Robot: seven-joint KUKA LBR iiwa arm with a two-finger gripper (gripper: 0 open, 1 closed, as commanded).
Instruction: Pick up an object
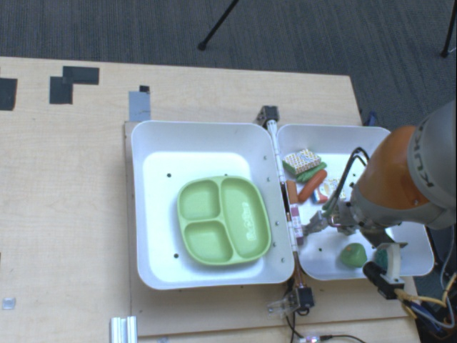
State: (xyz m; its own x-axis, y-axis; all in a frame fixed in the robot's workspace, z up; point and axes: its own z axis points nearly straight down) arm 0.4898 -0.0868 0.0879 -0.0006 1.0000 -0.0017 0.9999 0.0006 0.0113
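The right bin [318,263] holds several small objects. A green and striped box [301,162] lies at its far left, with an orange carrot-shaped piece [312,181] just in front of it. A green round object [352,255] rests near the front edge. My gripper [323,221] hangs low over the middle left of this bin, between the carrot piece and the green round object. The grey arm with its orange band [391,174] covers the bin's right half. Nothing shows held in the gripper.
The left bin [153,191] holds a light green divided plate [223,220]. A black cable [348,170] loops off the wrist above the right bin. Wires and a connector [301,299] lie at the bench's front edge between the bins.
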